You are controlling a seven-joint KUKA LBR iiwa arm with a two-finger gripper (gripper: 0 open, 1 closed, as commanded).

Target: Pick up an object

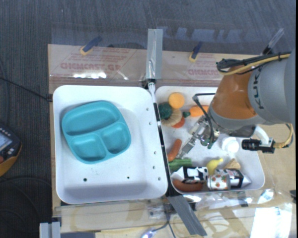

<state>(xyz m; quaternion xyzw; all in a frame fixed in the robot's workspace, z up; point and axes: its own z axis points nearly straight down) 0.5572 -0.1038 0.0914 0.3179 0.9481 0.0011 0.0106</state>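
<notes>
Two shallow white bins sit side by side on the bench [278, 177], meeting along a narrow seam near the middle of the camera view. Most of the left bin [74, 182] is open floor: a teal divided tray [95, 131] lies tilted in its upper left part, with bare white surface below it and toward the seam.

Room is much tighter in the right bin [258, 175]. Along its near edge lie a black-and-white toy [195, 173], a red spotted toy [218, 181] and a small yellow piece [216, 163], packed close together. A green stick [180, 163] and a red-orange stick [174, 148] lie just beside the seam wall. Toward the far edge are an orange ball [176, 100], a dark green piece [165, 111] and an orange wedge [196, 111]. A white round object [230, 146] sits on the right side of this bin, near the arm's wrist.

The arm, with its orange band [232, 100], covers the upper right part of this bin. Its hand [201, 135] hangs over the small bare patch in the bin's middle, fingers pointing toward the seam. The metal fingers [196, 131] look slightly spread, with nothing visible between them. They are near the red-orange stick, but I cannot tell whether they touch it or the bin floor.
</notes>
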